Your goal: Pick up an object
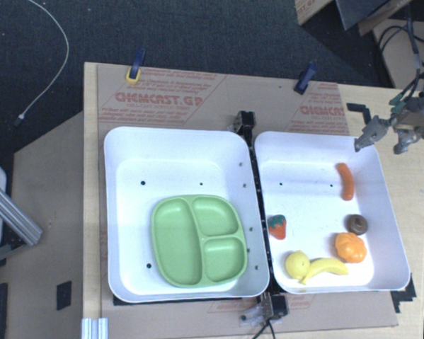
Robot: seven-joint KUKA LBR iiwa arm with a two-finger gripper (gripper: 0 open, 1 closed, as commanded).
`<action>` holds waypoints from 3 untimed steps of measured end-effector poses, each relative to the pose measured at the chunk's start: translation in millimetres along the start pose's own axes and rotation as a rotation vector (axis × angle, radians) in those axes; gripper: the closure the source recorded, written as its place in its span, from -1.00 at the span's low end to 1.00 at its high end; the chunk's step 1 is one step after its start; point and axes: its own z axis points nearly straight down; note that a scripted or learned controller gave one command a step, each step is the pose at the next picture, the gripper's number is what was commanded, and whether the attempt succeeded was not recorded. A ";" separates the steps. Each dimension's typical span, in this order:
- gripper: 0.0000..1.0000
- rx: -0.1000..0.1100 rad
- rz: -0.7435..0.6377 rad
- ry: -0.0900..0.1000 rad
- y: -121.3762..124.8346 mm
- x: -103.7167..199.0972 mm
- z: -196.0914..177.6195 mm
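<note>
The gripper [385, 137] hangs with fingers spread apart, holding nothing, over the right bin's [308, 160] far corner. Just below it lies the hot dog [346, 181]; farther down sit the orange [350, 247] and banana [325, 269].

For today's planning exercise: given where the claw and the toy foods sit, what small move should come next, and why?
Probably move the claw, open above the right bin's far corner and holding nothing, down toward the nearby carrot, which lies apart from the other foods.
</note>
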 end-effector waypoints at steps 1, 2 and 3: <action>-1.00 -0.011 -0.003 -0.003 1.9 0.5 -6.3; -1.00 -0.005 -0.002 -0.001 5.6 -4.7 38.9; -1.00 -0.008 -0.003 -0.001 10.5 -3.9 98.7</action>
